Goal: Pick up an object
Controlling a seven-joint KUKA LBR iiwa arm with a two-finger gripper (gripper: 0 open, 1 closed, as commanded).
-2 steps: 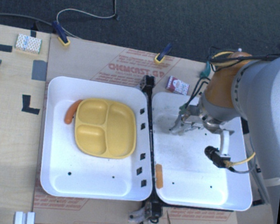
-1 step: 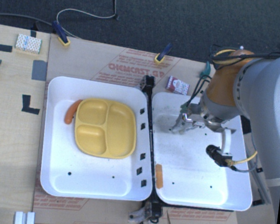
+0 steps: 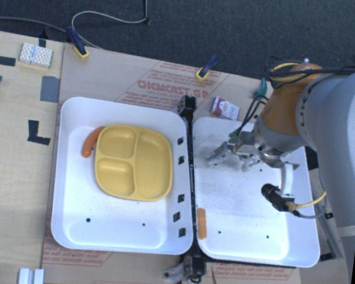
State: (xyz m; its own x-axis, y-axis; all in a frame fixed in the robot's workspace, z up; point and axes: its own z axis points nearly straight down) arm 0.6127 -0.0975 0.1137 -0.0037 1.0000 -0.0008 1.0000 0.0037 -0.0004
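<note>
In the left bin lies a yellow divided plate, and an orange sausage rests against its left rim. A small orange piece sits in the right bin, close to the divider at the near left. My gripper hangs over the far half of the right bin. It is open, with bare white floor showing between its fingers. It is well apart from the orange piece and holds nothing.
A small red and white packet lies on the cardboard just beyond the right bin. Two yellow and blue clamps hold the far edge of the cardboard. The grey arm covers the right bin's right side. Black clips line the divider.
</note>
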